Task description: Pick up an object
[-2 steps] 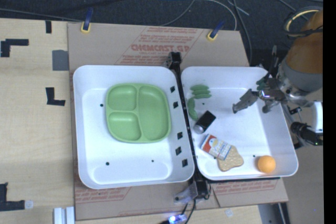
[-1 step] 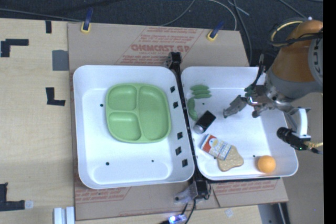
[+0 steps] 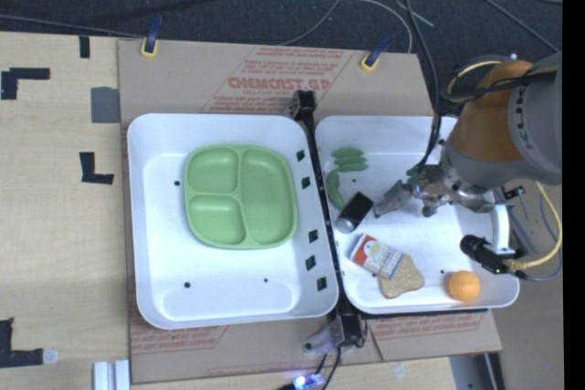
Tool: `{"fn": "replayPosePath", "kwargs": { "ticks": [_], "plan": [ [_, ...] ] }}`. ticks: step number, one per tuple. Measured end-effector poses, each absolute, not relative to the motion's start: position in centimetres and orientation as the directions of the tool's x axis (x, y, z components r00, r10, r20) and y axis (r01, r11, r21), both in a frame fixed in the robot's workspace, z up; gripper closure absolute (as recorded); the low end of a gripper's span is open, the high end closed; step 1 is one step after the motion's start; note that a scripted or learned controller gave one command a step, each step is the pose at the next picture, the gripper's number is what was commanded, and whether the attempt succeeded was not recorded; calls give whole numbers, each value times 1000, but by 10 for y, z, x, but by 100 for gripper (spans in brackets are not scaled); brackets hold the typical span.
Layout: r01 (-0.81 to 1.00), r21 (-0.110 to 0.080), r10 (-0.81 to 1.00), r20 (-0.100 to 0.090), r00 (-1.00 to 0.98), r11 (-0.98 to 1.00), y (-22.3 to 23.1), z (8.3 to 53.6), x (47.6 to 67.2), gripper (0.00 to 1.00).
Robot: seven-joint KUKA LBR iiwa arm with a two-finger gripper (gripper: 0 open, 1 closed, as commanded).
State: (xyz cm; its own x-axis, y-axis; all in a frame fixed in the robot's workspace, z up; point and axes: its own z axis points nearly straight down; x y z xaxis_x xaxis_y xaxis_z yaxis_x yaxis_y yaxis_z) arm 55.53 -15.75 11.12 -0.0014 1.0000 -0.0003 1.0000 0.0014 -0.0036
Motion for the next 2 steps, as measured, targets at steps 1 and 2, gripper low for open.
{"fn": "replayPosePath", "kwargs": {
  "ticks": [1,2],
  "plan": [
    [1000,-3,1000,1,-3,3,-157,123,555,100],
    [1000,-1,1000,0,0,0,-160,177,547,100]
  ]
}}
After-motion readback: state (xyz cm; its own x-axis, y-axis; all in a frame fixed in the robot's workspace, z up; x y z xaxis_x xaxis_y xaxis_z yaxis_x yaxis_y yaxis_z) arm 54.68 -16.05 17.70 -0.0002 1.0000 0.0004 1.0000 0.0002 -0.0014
